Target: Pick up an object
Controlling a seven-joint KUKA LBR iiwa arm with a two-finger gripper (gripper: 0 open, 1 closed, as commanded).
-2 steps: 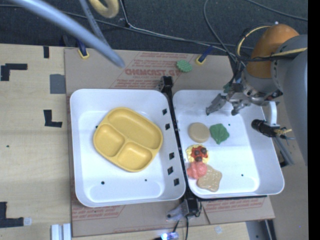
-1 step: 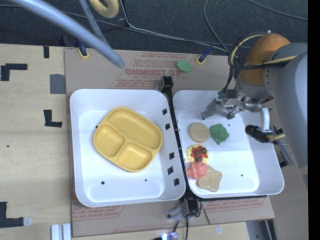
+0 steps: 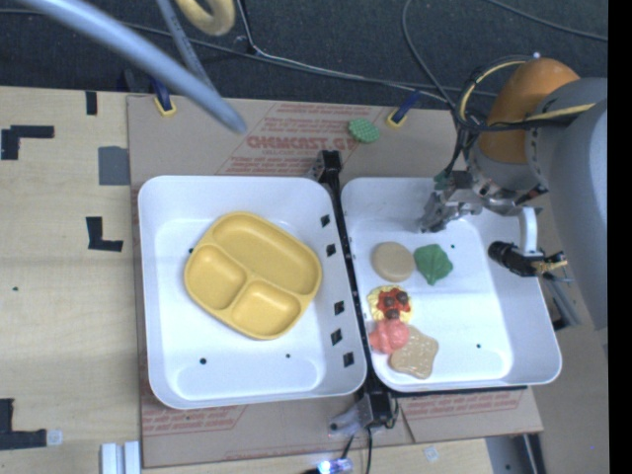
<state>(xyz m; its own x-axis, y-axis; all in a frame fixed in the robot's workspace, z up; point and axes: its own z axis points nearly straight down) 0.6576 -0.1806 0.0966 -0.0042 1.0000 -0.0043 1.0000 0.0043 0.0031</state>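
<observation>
claw (image 3: pixel 436 215) hangs over the right bin (image 3: pixel 513 354), just above the green piece (image 3: pixel 433 264), probably lining up a grab; can't tell its state

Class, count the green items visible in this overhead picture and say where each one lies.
2. One green leaf-shaped piece lies in the right bin, beside the round tan piece. Another green piece lies on the cardboard behind the bins.
</observation>
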